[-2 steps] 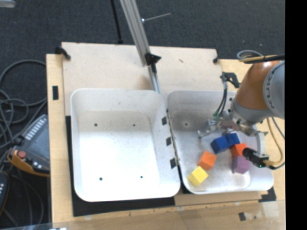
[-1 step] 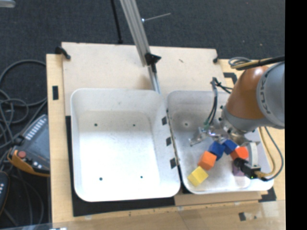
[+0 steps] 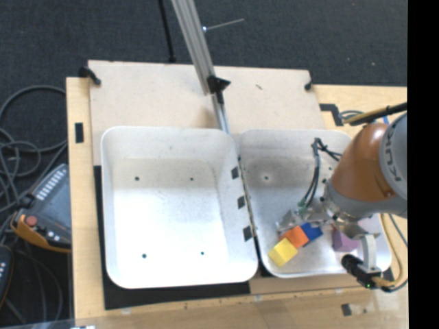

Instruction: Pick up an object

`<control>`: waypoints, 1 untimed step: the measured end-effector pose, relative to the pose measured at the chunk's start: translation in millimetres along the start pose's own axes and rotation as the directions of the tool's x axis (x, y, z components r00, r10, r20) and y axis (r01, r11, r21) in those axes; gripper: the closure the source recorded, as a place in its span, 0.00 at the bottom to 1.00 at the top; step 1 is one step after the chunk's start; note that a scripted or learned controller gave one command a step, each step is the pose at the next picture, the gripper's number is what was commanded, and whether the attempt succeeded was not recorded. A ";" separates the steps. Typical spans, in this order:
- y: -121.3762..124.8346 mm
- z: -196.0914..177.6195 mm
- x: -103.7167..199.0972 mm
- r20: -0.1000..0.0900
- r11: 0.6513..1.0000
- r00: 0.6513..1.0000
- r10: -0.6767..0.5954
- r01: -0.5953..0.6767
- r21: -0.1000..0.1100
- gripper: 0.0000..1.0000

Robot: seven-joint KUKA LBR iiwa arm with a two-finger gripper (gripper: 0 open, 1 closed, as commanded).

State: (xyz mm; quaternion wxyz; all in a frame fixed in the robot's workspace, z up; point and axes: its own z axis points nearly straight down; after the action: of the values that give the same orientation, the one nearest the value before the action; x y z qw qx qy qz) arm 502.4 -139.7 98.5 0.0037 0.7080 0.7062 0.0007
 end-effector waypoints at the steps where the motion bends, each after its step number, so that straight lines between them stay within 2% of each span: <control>1: -14.1 -1.8 34.8 0.017 1.000 1.000 0.001 -0.001 -0.019 0.00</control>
State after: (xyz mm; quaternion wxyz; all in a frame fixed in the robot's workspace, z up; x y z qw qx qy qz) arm 488.4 -104.8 100.1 0.0163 0.7082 0.7058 0.0013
